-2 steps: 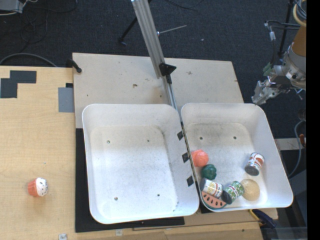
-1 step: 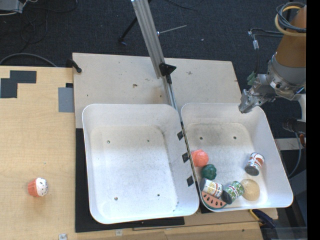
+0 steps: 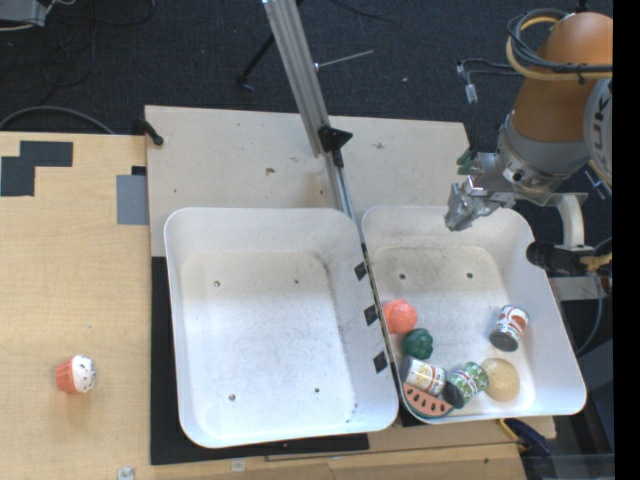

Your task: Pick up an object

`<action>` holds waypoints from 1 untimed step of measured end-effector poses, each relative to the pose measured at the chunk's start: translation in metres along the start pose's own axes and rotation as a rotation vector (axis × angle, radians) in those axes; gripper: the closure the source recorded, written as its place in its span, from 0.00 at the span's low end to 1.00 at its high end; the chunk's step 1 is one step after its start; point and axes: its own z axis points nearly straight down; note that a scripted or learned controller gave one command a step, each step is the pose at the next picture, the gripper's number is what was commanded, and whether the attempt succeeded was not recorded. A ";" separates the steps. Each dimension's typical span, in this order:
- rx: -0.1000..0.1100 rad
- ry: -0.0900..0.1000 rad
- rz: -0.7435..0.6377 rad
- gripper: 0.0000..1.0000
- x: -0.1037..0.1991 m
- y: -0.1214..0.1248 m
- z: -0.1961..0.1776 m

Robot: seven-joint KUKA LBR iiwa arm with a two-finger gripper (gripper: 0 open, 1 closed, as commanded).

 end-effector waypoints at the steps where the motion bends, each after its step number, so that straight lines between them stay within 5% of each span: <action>1: 0.001 0.000 0.000 1.00 0.050 -0.008 0.013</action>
